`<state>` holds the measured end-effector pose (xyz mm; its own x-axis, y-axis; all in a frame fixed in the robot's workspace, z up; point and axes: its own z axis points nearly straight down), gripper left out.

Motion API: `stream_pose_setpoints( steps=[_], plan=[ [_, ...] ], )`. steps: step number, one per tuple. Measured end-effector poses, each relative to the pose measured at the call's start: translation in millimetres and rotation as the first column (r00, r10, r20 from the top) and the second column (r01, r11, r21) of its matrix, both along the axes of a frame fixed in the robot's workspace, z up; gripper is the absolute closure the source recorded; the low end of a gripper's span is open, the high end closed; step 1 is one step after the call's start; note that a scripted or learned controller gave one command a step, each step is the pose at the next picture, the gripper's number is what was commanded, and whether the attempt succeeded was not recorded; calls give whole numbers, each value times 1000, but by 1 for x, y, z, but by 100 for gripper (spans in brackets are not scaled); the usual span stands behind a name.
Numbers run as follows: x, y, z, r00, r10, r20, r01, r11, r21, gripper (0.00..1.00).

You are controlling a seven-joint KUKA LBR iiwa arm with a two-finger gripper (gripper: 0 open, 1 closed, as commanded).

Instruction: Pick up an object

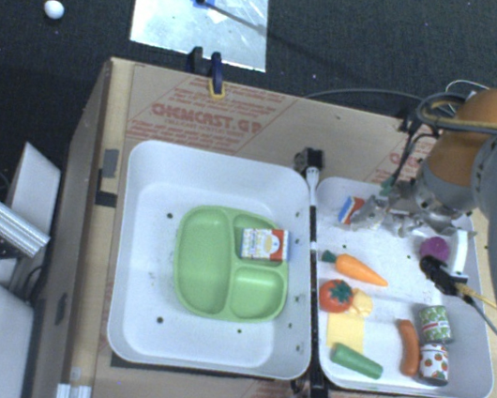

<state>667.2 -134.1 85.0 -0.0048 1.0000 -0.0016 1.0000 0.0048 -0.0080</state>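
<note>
My gripper (387, 214) hangs low over the back of the right bin (474, 376), with the grey arm and its orange band behind it. Just to its left lies a small red, white and blue packet (351, 209), close to the gripper, though whether they touch I cannot tell. A purple piece (435, 247) sits just to the gripper's right. Nearer the front lie an orange carrot (360, 269), a red tomato (336, 295), a yellow cheese slice (346, 332), a green cucumber (356, 360), a sausage (408, 347) and two small cans (436, 324).
The left bin (151, 186) holds a green divided plate (209, 263) with a small juice carton (264, 243) on its upper right section. A black divider (310, 252) runs between the bins. The arm's bulk fills the right side above the bench.
</note>
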Motion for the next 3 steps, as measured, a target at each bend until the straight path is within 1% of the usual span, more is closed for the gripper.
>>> stream_pose_setpoints(
  steps=[1, 3],
  plan=[
    [0, -6, 0, 1000, -1, -1, 1, 1000, 4, 0],
    [0, -3, 0, 1000, 0, 0, 0, 1000, 1, 0]
  ],
)
